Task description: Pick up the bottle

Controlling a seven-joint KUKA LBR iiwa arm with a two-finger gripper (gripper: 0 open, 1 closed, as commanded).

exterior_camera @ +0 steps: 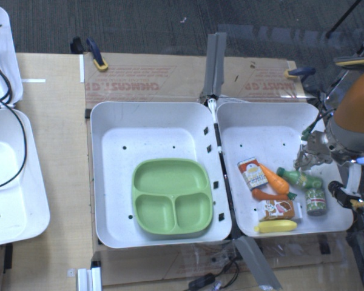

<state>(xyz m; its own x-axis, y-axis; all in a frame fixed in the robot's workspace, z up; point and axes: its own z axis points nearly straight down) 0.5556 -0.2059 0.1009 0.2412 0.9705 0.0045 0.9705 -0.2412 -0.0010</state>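
One green bottle (pixel 299 177) lies just below the jaws (pixel 308 157) in the right bin (pixel 255 132); their spread seems blurred, so I cannot tell.

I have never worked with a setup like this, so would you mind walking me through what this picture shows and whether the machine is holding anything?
This is one picture from a fixed camera above a bench, looking down at a slant. The machine is a robot arm, grey with an orange band, reaching in from the right; its pincer hangs over the right bin. I cannot tell from here whether it grips anything.

Two shallow white bins sit side by side. The left bin holds a green divided plate. The right bin holds a cluster of toy groceries: a green bottle lying just below the pincer, a small jar, two carrots, a small carton, a snack box and a banana. The bottle is what the arm is meant to pick up; it lies in the bin.
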